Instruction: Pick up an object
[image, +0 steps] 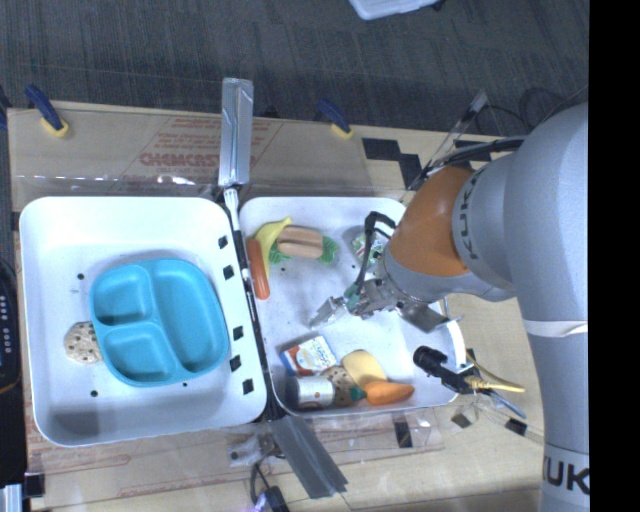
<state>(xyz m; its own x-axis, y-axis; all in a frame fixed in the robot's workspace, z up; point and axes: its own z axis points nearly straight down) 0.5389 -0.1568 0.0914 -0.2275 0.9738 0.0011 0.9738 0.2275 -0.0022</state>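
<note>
My gripper (328, 310) hangs over the middle of the right bin (258, 212), above bare white floor, and I see nothing held in it. Behind it, at the bin's far left, lie a hot dog in a bun (300, 242), a yellow banana (268, 235) and a red sausage (260, 272). In front of it, along the near wall, sit a small printed packet (315, 354), a can on its side (312, 392), a pale yellow fruit (362, 367) and an orange carrot (388, 393). The arm hides the bin's right side.
A small green thing (362, 242) lies at the far side, close to the wrist. The left bin (40, 225) holds a blue divided plate (155, 320) and a cookie (80, 343) at the plate's left. A metal divider (235, 130) stands between the bins.
</note>
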